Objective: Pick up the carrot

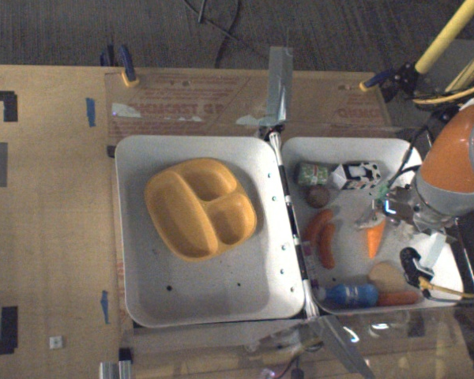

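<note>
The carrot (374, 242) is a short orange cone lying in the right bin (344, 145), right of the bin's middle, with its wide end toward the back. My gripper (383, 210) reaches in from the right and sits just over that wide end, partly covering it. The grey arm with its orange band (457, 160) hangs above the bin's right side and hides that part of the bin.
Around the carrot lie a red sausage (323, 238), a brown lump (319, 197), a green can (313, 173), a black-and-white carton (357, 175), a blue bottle (352, 294) and a tan piece (387, 275). The left bin (134, 235) holds a yellow divided plate (201, 208).
</note>
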Robot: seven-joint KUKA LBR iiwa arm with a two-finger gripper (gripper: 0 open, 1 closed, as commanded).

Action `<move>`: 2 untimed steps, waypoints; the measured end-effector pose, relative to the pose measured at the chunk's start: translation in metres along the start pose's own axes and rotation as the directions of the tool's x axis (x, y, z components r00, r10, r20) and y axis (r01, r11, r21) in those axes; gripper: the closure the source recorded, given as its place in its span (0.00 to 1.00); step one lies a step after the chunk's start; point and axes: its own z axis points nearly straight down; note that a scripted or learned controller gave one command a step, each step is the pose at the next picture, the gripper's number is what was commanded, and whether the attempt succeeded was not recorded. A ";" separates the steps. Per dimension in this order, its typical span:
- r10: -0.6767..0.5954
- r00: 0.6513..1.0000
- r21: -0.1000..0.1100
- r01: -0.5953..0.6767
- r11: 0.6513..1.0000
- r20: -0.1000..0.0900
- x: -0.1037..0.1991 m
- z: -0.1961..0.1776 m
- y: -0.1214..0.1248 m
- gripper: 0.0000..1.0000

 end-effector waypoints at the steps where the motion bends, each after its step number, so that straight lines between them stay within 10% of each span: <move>1: 0.002 1.000 -0.002 -0.002 1.000 -0.001 0.000 -0.010 0.001 1.00; 2: 0.076 0.997 0.003 -0.076 0.997 0.001 0.026 -0.089 0.008 1.00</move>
